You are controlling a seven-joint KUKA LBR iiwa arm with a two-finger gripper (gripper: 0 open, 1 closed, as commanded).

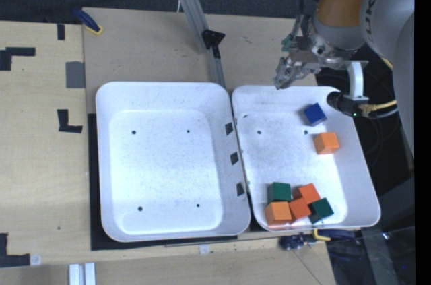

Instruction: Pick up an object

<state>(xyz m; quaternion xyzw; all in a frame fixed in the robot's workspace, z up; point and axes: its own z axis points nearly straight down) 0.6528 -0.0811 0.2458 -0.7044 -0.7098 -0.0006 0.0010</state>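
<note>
Nearest the camera, a cluster of 5 small blocks lay in the right bin [357, 162], packed against its near wall: a green block [279, 192], an orange block [278, 212] just in front of it, 2 further orange blocks [308, 194] [300, 209] touching these, and a dark green block [321, 209] at the cluster's right end. Further back in the same bin, a lone orange cube [326, 143] sat near the right wall, and a blue cube [314, 114] stood apart beyond it, toward the far wall. The left bin [108, 142] adjoined the right bin along their shared edge.

The gripper [286, 78] hung over the far rim of the right bin, well apart from every block. Whether it was apart or together could not be told from this view; nothing was seen in it.

Assessment: the pick had not begun. The blocks appeared rigid, light and flat-sided, likely to take a pinch across 2 opposite faces without deforming. The blue cube and the lone orange cube offered clear flanks on all sides. The clustered blocks touched one another, leaving little room for entry, and a descent there risked nudging neighbours.
</note>
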